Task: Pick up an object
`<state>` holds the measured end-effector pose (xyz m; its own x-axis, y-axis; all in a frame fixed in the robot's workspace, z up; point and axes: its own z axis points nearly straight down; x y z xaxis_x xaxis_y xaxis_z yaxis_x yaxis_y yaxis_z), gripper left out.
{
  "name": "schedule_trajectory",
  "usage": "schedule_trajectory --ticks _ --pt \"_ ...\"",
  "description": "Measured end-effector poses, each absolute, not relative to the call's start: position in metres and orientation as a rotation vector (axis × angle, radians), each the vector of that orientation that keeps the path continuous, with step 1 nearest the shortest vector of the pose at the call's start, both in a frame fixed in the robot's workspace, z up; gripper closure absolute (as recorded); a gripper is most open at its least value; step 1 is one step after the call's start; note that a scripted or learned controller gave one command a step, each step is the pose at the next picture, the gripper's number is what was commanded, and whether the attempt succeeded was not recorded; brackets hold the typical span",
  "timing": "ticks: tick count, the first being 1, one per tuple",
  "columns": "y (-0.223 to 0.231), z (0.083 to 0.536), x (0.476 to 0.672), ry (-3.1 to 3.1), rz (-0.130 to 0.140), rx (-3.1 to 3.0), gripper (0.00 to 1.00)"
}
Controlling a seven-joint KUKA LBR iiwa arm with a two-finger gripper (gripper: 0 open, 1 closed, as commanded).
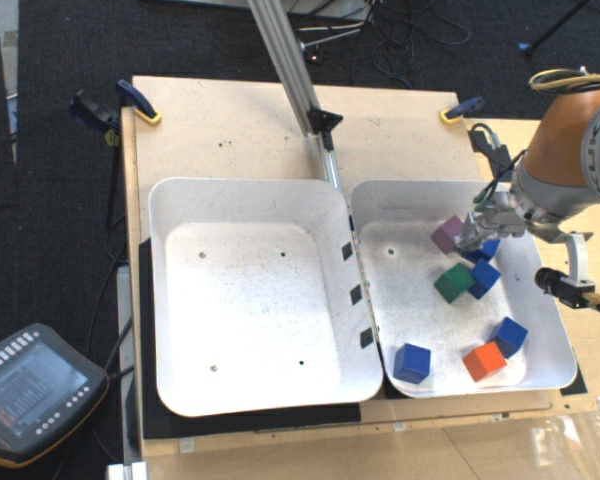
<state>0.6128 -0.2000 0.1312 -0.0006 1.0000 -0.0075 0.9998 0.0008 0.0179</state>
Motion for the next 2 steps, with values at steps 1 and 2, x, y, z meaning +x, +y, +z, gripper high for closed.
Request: schedule_trajectory --ticks 1,2 --pt "-0.199 0.195 0.612 2.218 0.005 2.214 1.0" --pt "-0.199 0.207 0.613 2.221 0.002 2.217 1.0"
